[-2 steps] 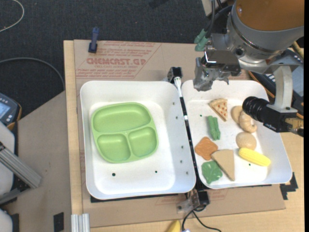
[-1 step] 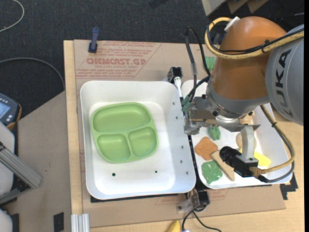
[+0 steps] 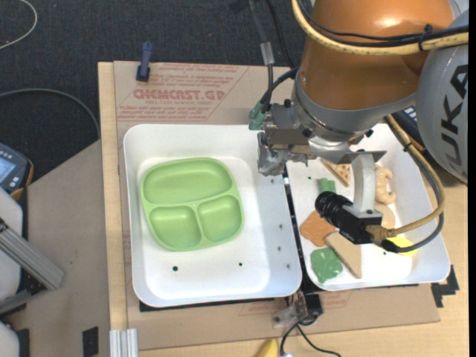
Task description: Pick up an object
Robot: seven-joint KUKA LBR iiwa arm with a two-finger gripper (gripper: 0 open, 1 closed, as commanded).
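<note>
Presently my gripper [image 3: 272, 158] hangs over the rim of the green divided plate's [image 3: 192, 201] bin [image 3: 260, 244]; opening: cannot tell.

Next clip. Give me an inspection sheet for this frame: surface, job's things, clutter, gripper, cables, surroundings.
surface: board with red print carrying the left bin and the right bin, side by side.
job's things: green divided plate in the left bin; orange piece, green piece, tan wedge and pale beige pieces in the right bin.
clutter: blue clip at the board's far edge.
grippers: gripper over the edge where the bins meet; open or shut cannot be told.
cables: dark leads run down towards the wrist.
surroundings: dark floor; grey rail at lower left.
</note>
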